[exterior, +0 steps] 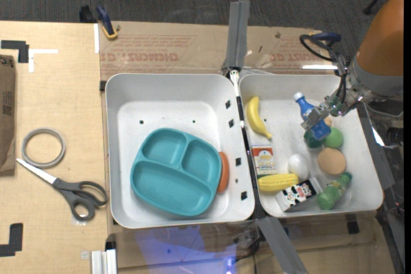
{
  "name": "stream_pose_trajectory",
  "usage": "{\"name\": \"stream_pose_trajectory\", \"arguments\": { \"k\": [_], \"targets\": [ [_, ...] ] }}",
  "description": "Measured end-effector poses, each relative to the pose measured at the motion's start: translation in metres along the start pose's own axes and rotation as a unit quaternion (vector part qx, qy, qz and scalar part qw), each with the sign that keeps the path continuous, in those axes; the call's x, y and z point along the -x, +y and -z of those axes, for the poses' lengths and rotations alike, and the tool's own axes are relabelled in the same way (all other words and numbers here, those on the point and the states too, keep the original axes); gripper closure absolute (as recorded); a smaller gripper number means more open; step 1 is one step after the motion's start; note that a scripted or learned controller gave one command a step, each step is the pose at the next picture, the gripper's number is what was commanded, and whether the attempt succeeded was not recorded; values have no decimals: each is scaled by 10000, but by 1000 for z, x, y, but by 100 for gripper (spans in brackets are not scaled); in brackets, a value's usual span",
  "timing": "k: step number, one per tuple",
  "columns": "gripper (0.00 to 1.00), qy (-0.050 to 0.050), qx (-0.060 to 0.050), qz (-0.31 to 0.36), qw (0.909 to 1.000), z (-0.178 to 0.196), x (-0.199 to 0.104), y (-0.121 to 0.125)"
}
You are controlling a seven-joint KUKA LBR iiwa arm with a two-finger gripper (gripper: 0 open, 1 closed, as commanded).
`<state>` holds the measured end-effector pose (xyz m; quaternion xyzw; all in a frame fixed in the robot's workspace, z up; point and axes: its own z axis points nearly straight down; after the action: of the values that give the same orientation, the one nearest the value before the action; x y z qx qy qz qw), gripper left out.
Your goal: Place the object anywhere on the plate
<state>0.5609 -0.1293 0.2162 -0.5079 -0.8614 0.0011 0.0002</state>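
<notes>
- Bottom edge of frame: right bin's [359, 202] front row is a black-and-white carton [297, 194], a green bottle [331, 192] and a corn cob [277, 182], all close together.
- Just above those: small red-and-white carton [263, 159], white egg [298, 163], tan egg-shaped item [332, 161].
- Banana [257, 117] lies in upper left part of right bin, near the divider, apart from the rest.
- Gripper [324, 115] sits over the right side of right bin, arm [382, 42] coming in from upper right.
- Blue bottle with white cap [307, 110] is right at the fingertips, tilted; green round item [331, 136] is just below it. Can't tell whether the bottle is actually pinched, or how the jaws stand.
- Teal sectioned plate [176, 170] lies in lower centre of left bin [160, 96], nothing on it.
- Orange item [223, 171] touches the plate's right rim, between the plate and the bin wall.
- Scissors [67, 189] and tape roll [43, 147] are on the bench at left of frame, well apart from both bins.
</notes>
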Motion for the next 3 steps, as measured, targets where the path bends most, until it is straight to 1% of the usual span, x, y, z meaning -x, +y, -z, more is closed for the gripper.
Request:
{"name": "stream_pose_trajectory", "arguments": {
  "k": [1,2,3],
  "targets": [
    [100,4,3,-1496,9887,27,-52,1],
    [100,5,-12,-2053,9787,-18,-120,6],
    [100,5,-11,-2673,9636,-20,-195,35]
  ]
}}
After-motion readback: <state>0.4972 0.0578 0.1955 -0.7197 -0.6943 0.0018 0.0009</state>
